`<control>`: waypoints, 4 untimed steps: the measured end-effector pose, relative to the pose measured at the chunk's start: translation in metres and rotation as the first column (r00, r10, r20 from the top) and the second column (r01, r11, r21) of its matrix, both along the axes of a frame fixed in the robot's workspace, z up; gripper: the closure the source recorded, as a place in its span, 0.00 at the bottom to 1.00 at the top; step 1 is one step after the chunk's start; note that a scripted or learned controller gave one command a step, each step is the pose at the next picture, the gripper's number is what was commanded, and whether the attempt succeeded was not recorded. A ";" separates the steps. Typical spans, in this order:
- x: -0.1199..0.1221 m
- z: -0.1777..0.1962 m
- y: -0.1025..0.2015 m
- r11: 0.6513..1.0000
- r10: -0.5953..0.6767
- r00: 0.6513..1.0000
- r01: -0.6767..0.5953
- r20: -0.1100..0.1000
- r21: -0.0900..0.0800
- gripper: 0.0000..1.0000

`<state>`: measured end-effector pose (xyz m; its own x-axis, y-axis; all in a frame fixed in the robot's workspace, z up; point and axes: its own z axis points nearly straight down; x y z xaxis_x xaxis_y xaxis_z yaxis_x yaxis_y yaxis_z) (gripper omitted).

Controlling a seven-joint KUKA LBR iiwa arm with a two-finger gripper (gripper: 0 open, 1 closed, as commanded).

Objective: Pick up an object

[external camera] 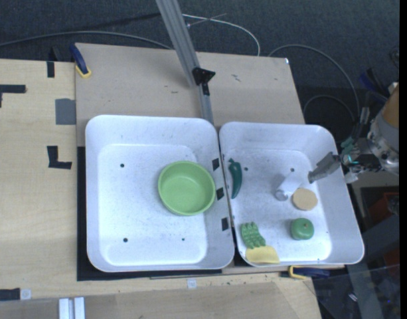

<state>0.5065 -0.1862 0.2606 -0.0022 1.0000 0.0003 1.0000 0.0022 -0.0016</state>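
The right bin [269,133] holds several small objects. A dark green pepper [235,177] lies against its left wall. A tan round disc [305,199] sits toward the right side, with a small grey piece [281,195] just left of it. A green round object [301,229] lies below the disc. A green knobbly object [251,234] and a yellow piece [263,254] rest at the front edge. My gripper [317,172] reaches in over the bin's right wall, above and slightly right of the tan disc, with nothing visibly in it.
The left bin [110,138] holds a light green bowl [186,188] near its right side. A grey pole [180,35] slants down from the top to the divide between the bins. Cables lie on the dark floor behind the bench.
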 end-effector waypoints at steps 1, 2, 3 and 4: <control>0.000 0.000 0.000 1.000 0.000 1.000 0.000 0.000 0.000 0.00; -0.004 -0.060 -0.007 1.000 -0.002 1.000 0.002 -0.006 0.001 0.00; 0.001 -0.123 -0.007 1.000 -0.001 1.000 0.001 -0.006 0.001 0.00; 0.001 -0.173 -0.007 1.000 -0.001 1.000 0.001 0.000 -0.002 0.00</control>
<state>0.5076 -0.1933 0.0873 -0.0011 1.0000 -0.0018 1.0000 0.0011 -0.0011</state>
